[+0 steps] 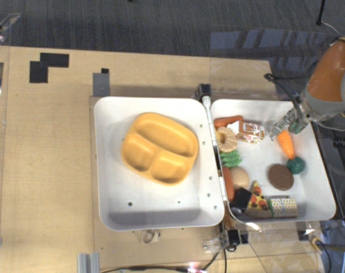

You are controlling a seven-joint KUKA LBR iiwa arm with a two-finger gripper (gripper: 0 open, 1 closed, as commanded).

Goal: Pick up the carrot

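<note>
Lying in the right bin (325,169): carrot (286,143), its upper end touching the pincer (288,124); whether the pincer is spread or pinching cannot be told.

The surface (53,169) carries two shallow white bins side by side. The left bin (112,209) holds a yellow three-compartment tray (159,147), set slightly tilted near the bin's centre. The right bin (320,203) holds assorted toy food: a sausage (229,120) at the top left, a green leafy piece (230,159), a round brown cookie (281,176), a dark green piece (296,165), and a patterned cylinder (283,207), possibly a can. Black squares (47,66) mark the surface at upper left.
</note>
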